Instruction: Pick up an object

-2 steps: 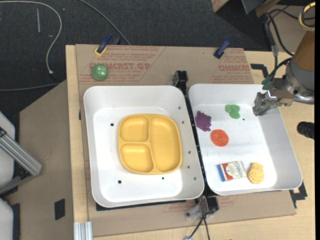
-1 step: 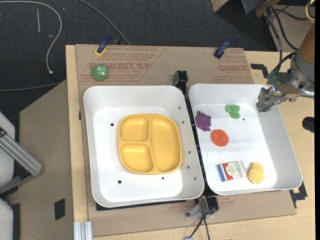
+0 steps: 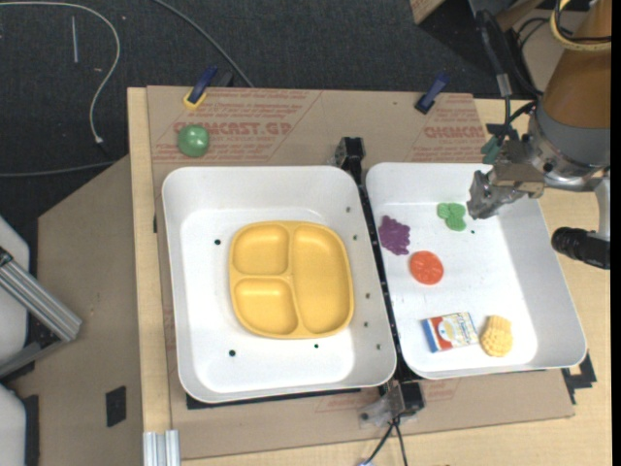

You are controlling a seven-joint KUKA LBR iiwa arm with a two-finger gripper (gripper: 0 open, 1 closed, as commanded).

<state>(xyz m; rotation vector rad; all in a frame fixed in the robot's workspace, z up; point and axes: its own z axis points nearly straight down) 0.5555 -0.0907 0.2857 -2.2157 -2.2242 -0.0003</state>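
The table (image 3: 291, 115), a sheet of brown board, carries two shallow white bins side by side. The left bin (image 3: 194, 250) holds a yellow divided plate (image 3: 291, 280) lying flat near its middle, and the right bin (image 3: 543, 289) holds the small things on offer. The arm (image 3: 582, 95) reaches in from the right, and its hand (image 3: 485, 200) hangs over the far part of the right bin, just beside a green toy (image 3: 451, 215), which looks like the thing it is after. Whether the hand is open or closed I cannot tell, as the view from above hides the tips, and nothing shows gripped in it. Going down in size among the rest: a small carton (image 3: 448, 331) lies near the front rim, with a yellow toy (image 3: 497, 336) just beside it, an orange-red toy (image 3: 426, 267) sits toward the middle, and a purple toy (image 3: 394, 233) lies close to the bin's left wall. A green ball (image 3: 194, 141) rests on the board outside the bins. To do this step well, I judge the hand should be centred over the green toy before it drops, go low enough to straddle it, and close only once both sides are bracketed, since the piece is low, small and likely to slip aside.
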